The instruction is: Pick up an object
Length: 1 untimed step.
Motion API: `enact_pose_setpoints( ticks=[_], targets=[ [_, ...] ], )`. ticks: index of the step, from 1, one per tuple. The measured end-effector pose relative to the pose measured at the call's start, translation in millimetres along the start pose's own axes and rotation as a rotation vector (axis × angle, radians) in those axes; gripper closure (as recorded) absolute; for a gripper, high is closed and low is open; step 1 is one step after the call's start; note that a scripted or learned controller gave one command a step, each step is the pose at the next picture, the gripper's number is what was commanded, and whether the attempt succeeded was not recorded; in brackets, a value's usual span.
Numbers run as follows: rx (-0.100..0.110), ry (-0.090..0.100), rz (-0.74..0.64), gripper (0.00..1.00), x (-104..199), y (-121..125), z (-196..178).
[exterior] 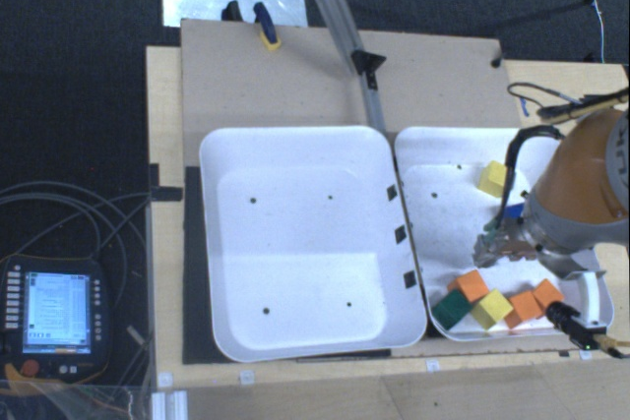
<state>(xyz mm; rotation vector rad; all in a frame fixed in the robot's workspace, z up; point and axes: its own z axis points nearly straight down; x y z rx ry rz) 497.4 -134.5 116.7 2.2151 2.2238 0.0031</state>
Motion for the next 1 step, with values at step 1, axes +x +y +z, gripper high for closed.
enact_pose_setpoints(
  ticks=[1],
  targets=[
    [-0.005, -0.001, -0.002, 1.0, 1.0, 9.3, -61.7]
  ],
)
